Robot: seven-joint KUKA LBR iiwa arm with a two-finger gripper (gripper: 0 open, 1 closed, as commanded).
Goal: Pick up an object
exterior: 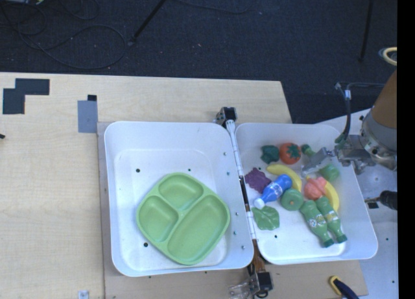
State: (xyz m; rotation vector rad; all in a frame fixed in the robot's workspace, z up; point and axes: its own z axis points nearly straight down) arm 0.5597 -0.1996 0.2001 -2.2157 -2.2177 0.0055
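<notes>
On the table [52, 181], a green plate [183, 217] fills the left bin [117, 161] while toys [299, 194] crowd the right bin [363, 239], the arm's jaws at its far edge, their state impossible to tell.

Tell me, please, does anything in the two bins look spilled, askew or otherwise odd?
Nothing stands out. The green plate lies flat in the left bin, and the toy food is heaped loosely in the right bin, with nothing over either rim.
</notes>
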